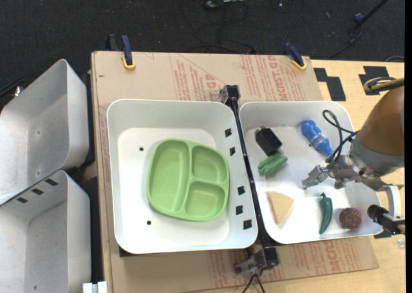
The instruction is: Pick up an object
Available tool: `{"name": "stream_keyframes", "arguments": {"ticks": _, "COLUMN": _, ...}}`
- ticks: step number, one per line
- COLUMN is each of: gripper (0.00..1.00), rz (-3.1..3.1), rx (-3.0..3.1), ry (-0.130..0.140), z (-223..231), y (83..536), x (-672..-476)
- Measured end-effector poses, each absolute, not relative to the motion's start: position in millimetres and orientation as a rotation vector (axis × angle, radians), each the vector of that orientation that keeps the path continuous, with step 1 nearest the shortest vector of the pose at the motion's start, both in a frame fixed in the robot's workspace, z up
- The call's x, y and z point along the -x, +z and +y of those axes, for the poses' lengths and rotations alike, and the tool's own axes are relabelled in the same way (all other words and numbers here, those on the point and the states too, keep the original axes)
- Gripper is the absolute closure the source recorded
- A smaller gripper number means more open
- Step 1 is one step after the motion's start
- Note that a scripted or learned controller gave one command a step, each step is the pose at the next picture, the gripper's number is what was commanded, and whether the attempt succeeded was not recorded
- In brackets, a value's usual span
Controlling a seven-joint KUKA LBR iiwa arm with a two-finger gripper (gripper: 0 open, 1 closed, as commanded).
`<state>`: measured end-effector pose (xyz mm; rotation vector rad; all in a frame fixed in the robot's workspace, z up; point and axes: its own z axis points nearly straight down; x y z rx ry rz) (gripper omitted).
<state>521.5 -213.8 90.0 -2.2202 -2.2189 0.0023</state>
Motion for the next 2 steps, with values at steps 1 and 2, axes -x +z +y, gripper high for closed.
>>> {"name": "stream_keyframes", "arguments": {"ticks": 1, "gripper": 1.0, "rz": -2.221, "rx": 2.222, "ry": 0.0, "z": -213.9, "y": 102.3, "x": -522.3}}
{"name": "stream_keyframes", "arguments": {"ticks": 2, "gripper": 1.0, "rz": -2.223, "rx": 2.226, "ry": -0.002, "z": -217.7, "y": 146.1, "x": -519.0}}
